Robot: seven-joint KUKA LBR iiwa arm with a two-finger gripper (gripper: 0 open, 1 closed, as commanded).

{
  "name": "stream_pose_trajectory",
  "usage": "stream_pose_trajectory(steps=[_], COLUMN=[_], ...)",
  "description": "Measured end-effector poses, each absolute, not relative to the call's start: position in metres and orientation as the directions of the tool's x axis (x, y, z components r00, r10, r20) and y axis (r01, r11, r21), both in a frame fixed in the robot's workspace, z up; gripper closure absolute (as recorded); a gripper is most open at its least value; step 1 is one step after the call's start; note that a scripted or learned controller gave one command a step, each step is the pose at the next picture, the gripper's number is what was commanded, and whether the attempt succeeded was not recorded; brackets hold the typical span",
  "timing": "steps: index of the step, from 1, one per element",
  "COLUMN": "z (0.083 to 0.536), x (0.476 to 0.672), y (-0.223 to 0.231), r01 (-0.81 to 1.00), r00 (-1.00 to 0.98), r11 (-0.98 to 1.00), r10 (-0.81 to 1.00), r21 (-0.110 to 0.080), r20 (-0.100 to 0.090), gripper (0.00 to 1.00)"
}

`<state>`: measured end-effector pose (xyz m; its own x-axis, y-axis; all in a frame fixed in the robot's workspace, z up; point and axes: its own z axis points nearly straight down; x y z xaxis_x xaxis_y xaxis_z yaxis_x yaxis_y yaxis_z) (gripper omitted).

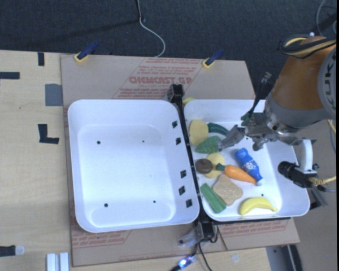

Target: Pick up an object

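Eight or so toy foods crowded the right bin (296,208); the left bin (90,123) sat beside it on the tabletop (22,168).

Jaws (250,135): hovered above the bin's middle; released or clenched, cannot tell.

Nearest candidate: blue bottle (249,163), just below the jaws, touching the carrot (240,174).

Advised: descend straight, straddling the bottle's short axis.

Obstructions: carrot, green leaf (208,145) and yellow round piece (198,131) close by.

Easier alternative: banana (257,205), more isolated near the front wall.

Toy foods (231,174), perhaps plastic, in right bin (291,208)
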<state>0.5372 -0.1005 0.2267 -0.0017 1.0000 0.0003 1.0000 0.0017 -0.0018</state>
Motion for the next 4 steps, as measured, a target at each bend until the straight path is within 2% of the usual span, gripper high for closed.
stream_pose_trajectory(steps=[1, 2, 3, 4], z=[0.079, 0.085, 0.094, 0.086], x=[0.483, 0.541, 0.538, 0.643], y=[-0.138, -0.105, -0.106, -0.100], r01=[1.000, 1.000, 1.000, 1.000], r00=[0.007, -0.005, -0.002, -0.004], r11=[-0.007, 0.005, 0.002, 0.004], r10=[1.000, 1.000, 1.000, 1.000], r21=[-0.007, 0.001, -0.001, 0.006], r20=[0.002, 0.000, 0.000, -0.006], gripper=[0.00, 0.00, 1.00, 1.00])
